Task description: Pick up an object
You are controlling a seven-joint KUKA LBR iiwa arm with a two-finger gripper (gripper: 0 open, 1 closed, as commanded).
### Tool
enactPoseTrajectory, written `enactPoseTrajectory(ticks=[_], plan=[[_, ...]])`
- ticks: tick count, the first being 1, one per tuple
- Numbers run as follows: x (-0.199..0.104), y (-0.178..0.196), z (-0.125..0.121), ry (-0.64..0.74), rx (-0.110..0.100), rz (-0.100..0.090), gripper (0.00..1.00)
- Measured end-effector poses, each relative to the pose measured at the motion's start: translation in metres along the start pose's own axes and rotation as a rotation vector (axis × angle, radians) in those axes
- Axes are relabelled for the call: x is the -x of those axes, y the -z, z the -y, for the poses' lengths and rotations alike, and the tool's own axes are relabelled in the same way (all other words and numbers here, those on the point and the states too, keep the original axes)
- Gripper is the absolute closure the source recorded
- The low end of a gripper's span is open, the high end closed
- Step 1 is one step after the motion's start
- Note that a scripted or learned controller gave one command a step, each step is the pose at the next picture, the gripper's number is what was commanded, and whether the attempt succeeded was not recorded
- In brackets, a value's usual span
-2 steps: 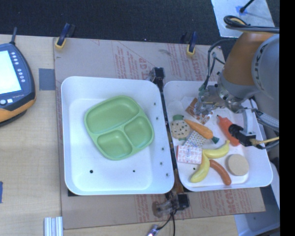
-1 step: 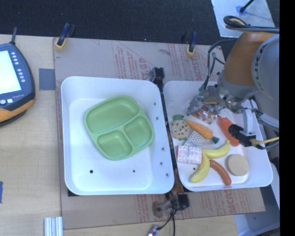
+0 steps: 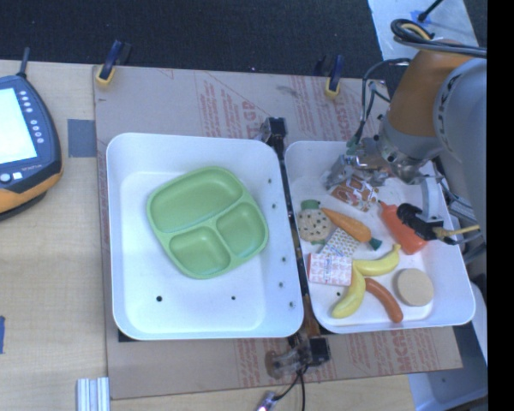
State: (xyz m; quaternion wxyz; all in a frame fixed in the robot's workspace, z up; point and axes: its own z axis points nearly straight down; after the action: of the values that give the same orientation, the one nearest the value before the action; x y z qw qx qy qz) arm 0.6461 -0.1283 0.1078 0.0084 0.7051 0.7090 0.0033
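My gripper [image 3: 357, 168] hangs low over the far part of the right bin [image 3: 458, 311], at the end of the grey arm with the orange band [image 3: 433, 88]. Directly beneath it lies a small orange-and-white snack packet [image 3: 356, 195]; whether they touch I cannot tell. Nearer in the same bin are a carrot [image 3: 346, 223], a cookie [image 3: 313, 226], a red-orange piece [image 3: 403, 228], a pink-and-white box [image 3: 330, 271], two bananas [image 3: 378, 264] [image 3: 349, 299], a sausage [image 3: 384, 300] and a beige round disc [image 3: 414, 287].
The left bin [image 3: 128, 306] holds a green divided plate [image 3: 207, 221]. A control pendant with a screen [image 3: 8, 148] lies on the bench at far left. Clamps [image 3: 110, 63] [image 3: 332, 75] pin the cardboard sheet at its far edge.
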Motion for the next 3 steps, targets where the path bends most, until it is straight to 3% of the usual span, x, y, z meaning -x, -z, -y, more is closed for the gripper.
enactPoseTrajectory(ticks=[1, 2, 3], plan=[[0.000, -0.015, -0.010, 0.000, -0.017, -0.006, 0.00], [-0.016, -0.016, -0.006, 0.000, -0.022, -0.007, 0.00], [-0.015, -0.016, 0.017, 0.000, -0.022, -0.005, 0.00]])
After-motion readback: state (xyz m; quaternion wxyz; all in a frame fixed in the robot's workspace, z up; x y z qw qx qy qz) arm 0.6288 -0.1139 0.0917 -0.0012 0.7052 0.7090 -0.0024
